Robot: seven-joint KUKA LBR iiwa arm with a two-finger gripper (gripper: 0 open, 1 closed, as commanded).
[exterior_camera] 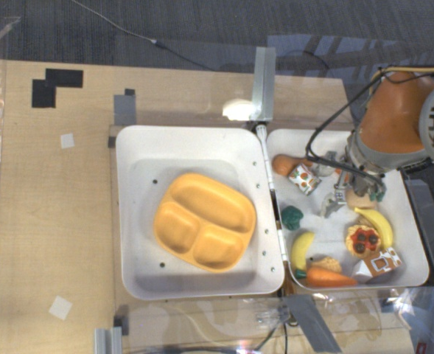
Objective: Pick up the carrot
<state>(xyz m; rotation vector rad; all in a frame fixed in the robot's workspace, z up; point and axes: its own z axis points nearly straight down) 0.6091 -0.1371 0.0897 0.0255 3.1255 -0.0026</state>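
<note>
The carrot [331, 277] is orange and lies flat along the near wall of the right bin [415, 231], pointing right. My gripper [334, 201] hangs over the middle of that bin, well behind the carrot and apart from it. It sits below the grey arm with its orange band [397, 120]. A small printed carton [303, 178] lies just left of the gripper. Nothing is visibly held.
The right bin also holds a brown item [283, 164], a green broccoli piece [292, 216], a yellow fruit [302, 248], a banana [379, 226], a fruit tart [362, 240] and a small box [383, 260]. A yellow divided plate [204, 221] lies in the left bin [132, 198].
</note>
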